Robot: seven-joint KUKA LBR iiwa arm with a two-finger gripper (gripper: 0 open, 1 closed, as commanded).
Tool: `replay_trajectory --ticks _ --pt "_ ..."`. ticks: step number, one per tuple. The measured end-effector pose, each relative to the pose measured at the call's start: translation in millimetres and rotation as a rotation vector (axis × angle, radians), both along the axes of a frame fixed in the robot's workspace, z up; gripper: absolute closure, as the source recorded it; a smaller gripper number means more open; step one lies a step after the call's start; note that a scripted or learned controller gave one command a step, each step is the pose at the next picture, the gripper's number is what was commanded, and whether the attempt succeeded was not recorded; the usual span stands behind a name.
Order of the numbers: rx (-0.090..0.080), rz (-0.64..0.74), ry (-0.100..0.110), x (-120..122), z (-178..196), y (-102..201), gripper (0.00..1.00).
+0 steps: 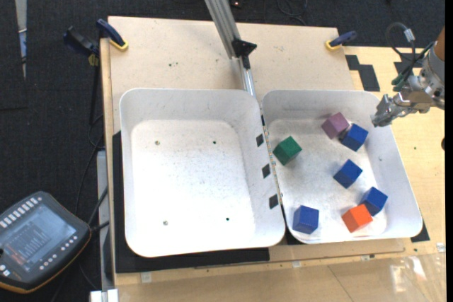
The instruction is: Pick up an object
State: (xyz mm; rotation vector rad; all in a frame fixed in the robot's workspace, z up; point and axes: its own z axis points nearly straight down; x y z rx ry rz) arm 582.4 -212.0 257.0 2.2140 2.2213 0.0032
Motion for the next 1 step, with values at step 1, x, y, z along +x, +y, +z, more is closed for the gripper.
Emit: replay_trajectory --ticks 1 --pt "0.004 0.003 0.007 -12.7 -14.1 51.2 1.00"
